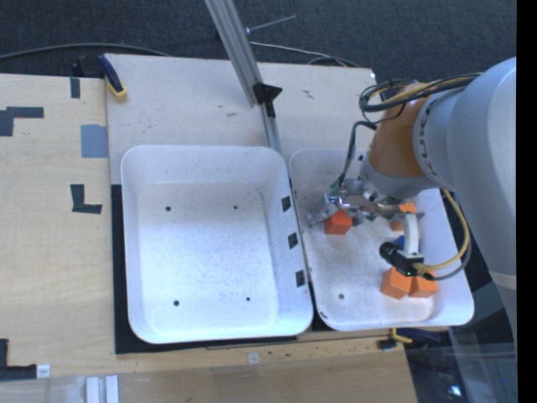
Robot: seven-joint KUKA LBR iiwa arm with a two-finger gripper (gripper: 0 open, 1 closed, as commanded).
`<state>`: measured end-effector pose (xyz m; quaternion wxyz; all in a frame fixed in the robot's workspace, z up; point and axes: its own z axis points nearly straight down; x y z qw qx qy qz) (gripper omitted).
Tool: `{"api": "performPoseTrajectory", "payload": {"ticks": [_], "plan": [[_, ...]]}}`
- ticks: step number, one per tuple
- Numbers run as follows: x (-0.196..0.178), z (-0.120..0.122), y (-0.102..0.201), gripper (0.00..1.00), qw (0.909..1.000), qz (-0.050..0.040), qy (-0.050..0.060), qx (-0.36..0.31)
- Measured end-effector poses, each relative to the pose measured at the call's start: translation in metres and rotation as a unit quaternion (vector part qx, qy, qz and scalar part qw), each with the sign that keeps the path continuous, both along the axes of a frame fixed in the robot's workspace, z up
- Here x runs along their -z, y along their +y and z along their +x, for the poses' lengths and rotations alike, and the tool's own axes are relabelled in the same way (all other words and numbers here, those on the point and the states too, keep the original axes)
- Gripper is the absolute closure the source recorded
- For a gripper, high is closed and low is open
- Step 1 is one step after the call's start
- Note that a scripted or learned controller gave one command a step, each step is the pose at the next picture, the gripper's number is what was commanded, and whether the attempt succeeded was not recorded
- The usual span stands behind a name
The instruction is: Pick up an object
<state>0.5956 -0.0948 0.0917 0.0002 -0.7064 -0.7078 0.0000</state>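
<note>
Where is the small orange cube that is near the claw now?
The small orange cube lies in the right white bin, in its upper left part, just under the claw.

A pale wooden tabletop (pixel 50 250) fills the lower and left part of the scene, marked with several dark and grey tape pieces (pixel 94 140). Beyond its far edge lies dark carpeted floor (pixel 377 15), crossed by a thin black cable (pixel 50 51). A slanted aluminium rail (pixel 231 32) rises from the tabletop's middle. A yellow-tipped clamp (pixel 112 75) sits at the far-left corner. Lighting is even and diffuse.
</note>
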Motion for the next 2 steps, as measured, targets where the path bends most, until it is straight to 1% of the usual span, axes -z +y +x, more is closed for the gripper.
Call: {"api": "performPoseTrajectory", "payload": {"ticks": [1,2], "plan": [[-0.009,-0.001,0.001,1.00,1.0000,0.0011,0.002,0.000],[-0.004,-0.005,-0.014,1.00,1.0000,-0.0004,-0.003,0.000]]}}
